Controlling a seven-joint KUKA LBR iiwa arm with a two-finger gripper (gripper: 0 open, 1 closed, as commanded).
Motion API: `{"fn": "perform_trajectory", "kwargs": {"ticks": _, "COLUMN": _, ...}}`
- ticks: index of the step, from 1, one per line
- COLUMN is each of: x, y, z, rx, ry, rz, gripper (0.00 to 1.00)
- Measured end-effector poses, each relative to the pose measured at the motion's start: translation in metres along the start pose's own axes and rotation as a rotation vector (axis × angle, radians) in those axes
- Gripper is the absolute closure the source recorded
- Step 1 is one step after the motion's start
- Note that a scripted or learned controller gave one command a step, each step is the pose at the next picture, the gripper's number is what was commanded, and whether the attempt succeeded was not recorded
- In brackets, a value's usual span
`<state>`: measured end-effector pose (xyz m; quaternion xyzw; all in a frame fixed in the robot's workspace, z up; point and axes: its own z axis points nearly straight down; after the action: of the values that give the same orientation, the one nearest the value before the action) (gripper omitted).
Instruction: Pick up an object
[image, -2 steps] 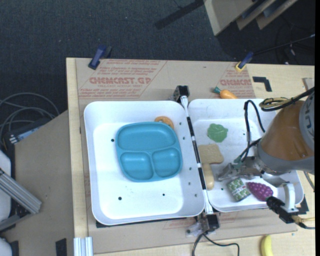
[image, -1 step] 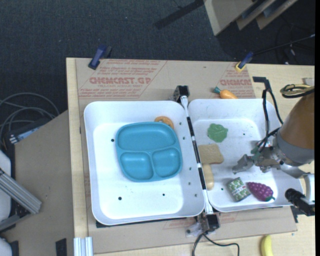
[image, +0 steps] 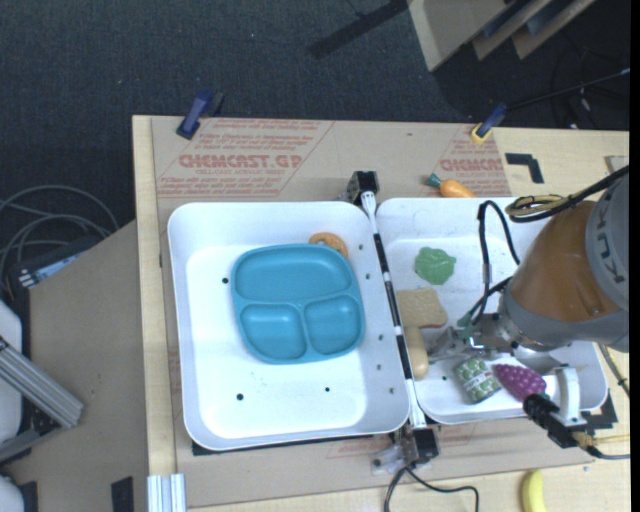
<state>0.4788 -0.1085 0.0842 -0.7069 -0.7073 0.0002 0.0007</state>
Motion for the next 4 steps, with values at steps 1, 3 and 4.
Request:
{"fn": "perform_trajectory", "kwargs": {"ticks": 1, "x": 0.000, "y": 0.000, "z": -0.010, "rx": -0.001, "ry": -0.001, "rz": 0.001, "gripper": 1.00}}
{"fn": "perform_trajectory", "kwargs": {"ticks": 3, "x": -0.013, "y": 0.000, "z": -0.026, "rx": -0.002, "ry": -0.002, "rz": 0.001, "gripper": 0.00}}
{"fn": "perform_trajectory", "kwargs": {"ticks": 4, "x": 0.001, "y": 0.000, "z": 0.000, "rx": 0.001, "ry": 0.001, "rz": 0.000, "gripper": 0.00}}
